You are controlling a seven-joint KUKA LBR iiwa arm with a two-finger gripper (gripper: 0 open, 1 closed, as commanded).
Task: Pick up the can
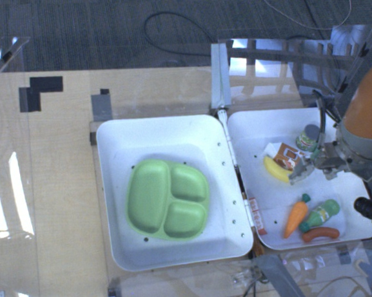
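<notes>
The can (pixel 307 139) is small, with a grey top and a green label, and stands in the right bin (pixel 262 128) towards its far right. My gripper (pixel 304 166) hangs just in front of the can, over the spot between it and a small orange-and-white carton (pixel 286 156). The can does not look gripped. The grey arm with its orange band (pixel 368 119) comes in from the right and covers the bin's right side.
A yellow banana (pixel 275 170) lies by the carton. Nearer the front lie a carrot (pixel 295 215), a green bottle (pixel 321 213) and a red sausage (pixel 321 234). The left bin (pixel 118 183) bears a green divided plate (pixel 168 198).
</notes>
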